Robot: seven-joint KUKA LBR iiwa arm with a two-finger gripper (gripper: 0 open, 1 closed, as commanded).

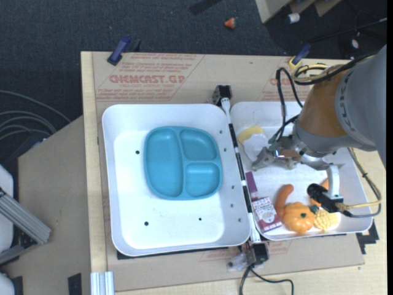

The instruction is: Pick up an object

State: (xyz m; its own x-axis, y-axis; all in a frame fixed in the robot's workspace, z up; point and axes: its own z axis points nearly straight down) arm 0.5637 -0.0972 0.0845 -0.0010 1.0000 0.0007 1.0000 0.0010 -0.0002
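The blue plate [182, 162] is smooth plastic with three dips. It lies in the left bin [123, 140], well to the left of the claw [265, 156]. The claw is small and grey, low in the right bin [362, 223], and the big arm [344, 106] hides part of it. I cannot tell if it is spread or pressed together. Just to its left is a pale yellow lump [251, 133], hard to make out. Below the claw lie a flat red and white packet [264, 212], a curved orange piece [283, 196], a round orange pumpkin [298, 218] and a bumpy yellow thing [325, 220].
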